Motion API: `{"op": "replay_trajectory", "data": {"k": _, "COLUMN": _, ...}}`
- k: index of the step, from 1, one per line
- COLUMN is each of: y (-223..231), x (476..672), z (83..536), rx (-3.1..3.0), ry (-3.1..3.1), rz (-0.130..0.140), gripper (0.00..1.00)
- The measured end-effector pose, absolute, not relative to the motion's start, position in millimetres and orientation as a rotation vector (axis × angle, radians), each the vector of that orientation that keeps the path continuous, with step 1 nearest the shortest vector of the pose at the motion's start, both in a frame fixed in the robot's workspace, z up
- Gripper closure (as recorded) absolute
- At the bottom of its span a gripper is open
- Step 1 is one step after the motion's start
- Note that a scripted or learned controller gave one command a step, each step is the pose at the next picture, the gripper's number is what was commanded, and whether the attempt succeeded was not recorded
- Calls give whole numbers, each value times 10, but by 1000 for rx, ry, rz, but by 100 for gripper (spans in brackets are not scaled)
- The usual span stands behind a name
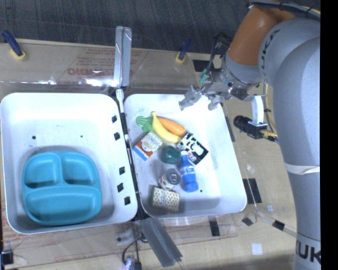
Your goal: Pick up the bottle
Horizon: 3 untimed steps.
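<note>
Two shallow white bins sit side by side on a bench. Lying in the right bin (228,167), a small blue bottle (187,175) rests among a banana (164,131), a carrot (172,125) and a can (171,179). Above that bin's far edge hangs the gripper (201,102), its fingers spread apart and holding nothing. A blue divided tray (62,185) fills the left bin (11,117).

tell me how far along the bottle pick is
Nothing looks done: the small blue plastic bottle lies in the right white bin among the toy food. In hand: the end effector hovers over the bin's far edge, apart from the bottle. Left: descending, grasping and lifting.
</note>
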<state>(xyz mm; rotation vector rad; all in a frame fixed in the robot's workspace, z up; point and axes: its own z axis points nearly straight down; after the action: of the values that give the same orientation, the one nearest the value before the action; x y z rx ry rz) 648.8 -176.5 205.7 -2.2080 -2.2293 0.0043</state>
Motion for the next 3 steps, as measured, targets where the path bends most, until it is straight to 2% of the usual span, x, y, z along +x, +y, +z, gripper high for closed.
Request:
{"op": "replay_trajectory", "data": {"k": 1, "y": -1740, "x": 5844, "z": 923, "rx": -2131, "ry": -2309, "rz": 2, "gripper": 0}}
{"op": "replay_trajectory", "data": {"k": 2, "y": -1578, "x": 5018, "z": 1147, "rx": -2144, "ry": -2291, "rz": 3, "gripper": 0}}
{"op": "replay_trajectory", "data": {"k": 3, "y": -1105, "x": 4782, "z": 952, "rx": -1725, "ry": -2641, "rz": 5, "gripper": 0}}
